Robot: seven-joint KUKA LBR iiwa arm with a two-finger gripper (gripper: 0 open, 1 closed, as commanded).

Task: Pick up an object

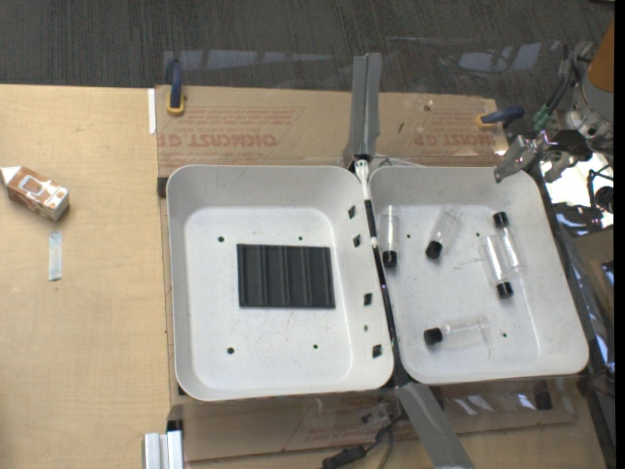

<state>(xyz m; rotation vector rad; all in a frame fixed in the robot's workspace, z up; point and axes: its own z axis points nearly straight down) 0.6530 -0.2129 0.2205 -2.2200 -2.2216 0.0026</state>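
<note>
Several clear vials with black caps lie in the right bin (552, 355). One vial (388, 233) lies near the bin's left wall and another vial (442, 233) beside it. Further right, vials (502, 254) lie end to end, and one vial (459, 333) rests near the front. My gripper (533, 159) hangs over the bin's far right corner, above the rim and well away from every vial. It stands open with nothing between its fingers.
The left bin (195, 360) holds a dark ribbed rectangular plate (286, 276) at its middle. A grey divider post (366, 106) rises between the bins at the back. Blue clamps (174, 91) grip the cardboard base. A small box (37, 193) lies on the wooden table at far left.
</note>
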